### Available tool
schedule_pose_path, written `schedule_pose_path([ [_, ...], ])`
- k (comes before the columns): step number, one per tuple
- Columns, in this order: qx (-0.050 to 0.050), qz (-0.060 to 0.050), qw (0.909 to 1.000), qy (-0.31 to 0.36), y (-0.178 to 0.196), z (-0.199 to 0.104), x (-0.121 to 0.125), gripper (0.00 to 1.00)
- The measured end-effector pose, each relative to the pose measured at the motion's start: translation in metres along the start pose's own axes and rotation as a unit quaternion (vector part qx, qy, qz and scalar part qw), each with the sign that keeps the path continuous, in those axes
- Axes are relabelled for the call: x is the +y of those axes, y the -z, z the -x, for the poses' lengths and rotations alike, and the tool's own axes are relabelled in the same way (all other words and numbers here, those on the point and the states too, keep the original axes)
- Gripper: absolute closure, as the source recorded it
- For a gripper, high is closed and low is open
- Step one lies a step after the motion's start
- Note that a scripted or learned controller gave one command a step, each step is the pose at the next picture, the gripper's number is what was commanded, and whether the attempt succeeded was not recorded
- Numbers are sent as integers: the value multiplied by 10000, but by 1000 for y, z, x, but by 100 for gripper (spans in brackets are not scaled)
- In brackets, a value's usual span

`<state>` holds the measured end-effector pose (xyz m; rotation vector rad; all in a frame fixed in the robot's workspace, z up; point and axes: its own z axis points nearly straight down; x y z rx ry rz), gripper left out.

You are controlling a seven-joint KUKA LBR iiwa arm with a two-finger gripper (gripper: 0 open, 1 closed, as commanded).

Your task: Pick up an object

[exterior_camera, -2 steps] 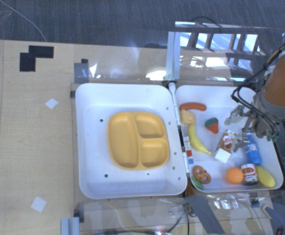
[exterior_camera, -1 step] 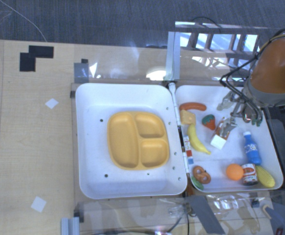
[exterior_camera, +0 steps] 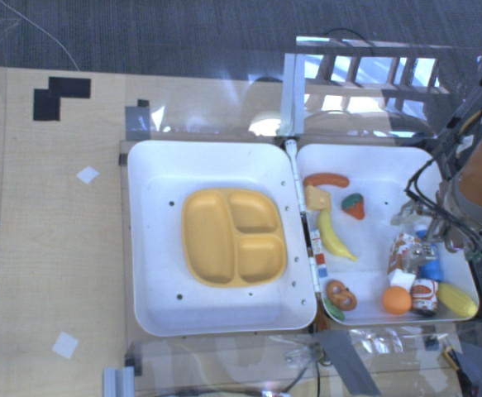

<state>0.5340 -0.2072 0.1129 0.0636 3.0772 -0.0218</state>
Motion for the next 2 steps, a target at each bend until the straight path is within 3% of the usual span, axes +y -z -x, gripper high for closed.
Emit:
schedule_pose_path([
  [1,-18,-55,9607,-2775,1,-15,34,0],
  [2,88,-22,9024,-4308,-5,43,19,0],
])
